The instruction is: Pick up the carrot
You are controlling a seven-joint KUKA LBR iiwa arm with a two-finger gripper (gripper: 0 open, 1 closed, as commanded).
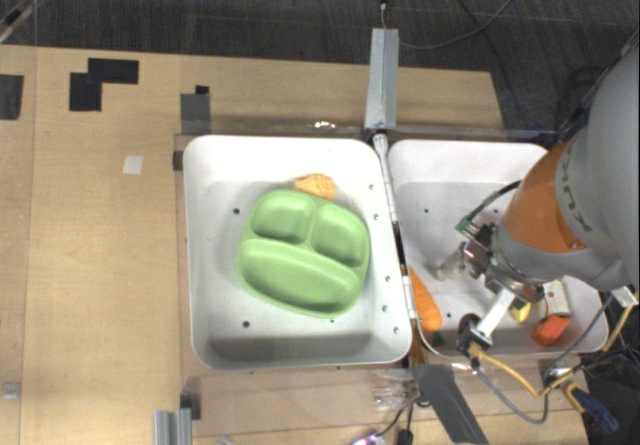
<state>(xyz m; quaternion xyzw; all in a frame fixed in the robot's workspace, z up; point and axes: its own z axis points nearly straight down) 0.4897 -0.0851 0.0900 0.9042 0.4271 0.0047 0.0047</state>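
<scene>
The carrot [425,302] is a short orange piece lying in the right bin [440,183], tight against its left wall near the front corner. My gripper [449,267] hangs low over the same bin, a little right of and behind the carrot, and apart from it. The grey arm with its orange band [545,218] comes in from the right and hides much of that bin's right half.
A green divided plate [303,251] fills the middle of the left bin [210,233], with a small tan-orange piece [316,185] at its far rim. A small orange-red object [550,330] and a yellow bit [520,312] lie at the right bin's front.
</scene>
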